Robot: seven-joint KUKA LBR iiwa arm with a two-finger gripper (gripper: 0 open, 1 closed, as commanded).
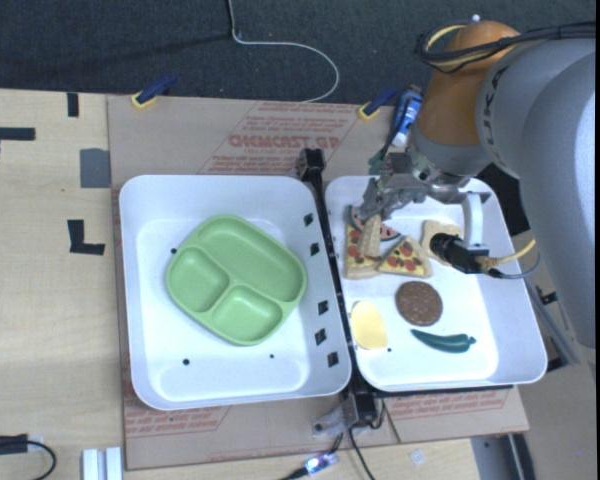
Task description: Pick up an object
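Camera view: we look down at a slant on two white bins on the worktop, left bin (140, 268) and right bin (510, 338), parted by a black-clipped divider (325, 268).
Left bin: one green sectioned plate (236, 280), lying flat near the middle.
Right bin: pizza slices (380, 253) against the divider side, a brown round patty (418, 303) just below them, a yellow piece (369, 325) near the divider, a dark green pepper (443, 340) toward the front, a pale bread-like piece (438, 234) partly under cabling.
Arm: grey, orange band (455, 98), reaching in from the right.
Jaws (372, 216): low over the upper end of the pizza slices; we cannot tell whether they are apart or together, and we see nothing clearly between them.
Step in hand, as we judge it: closing in on the pizza for a pick.
Doing it well: we would come straight down and centre on one slice, since the slices touch and overlap.
Edges: the divider wall stands just beside the target, so the near side is tight.
Open room: more free floor toward the bin's right and front right; lifting straight up looks the cleanest exit.
Risk: a thin, flat slice may slip out.
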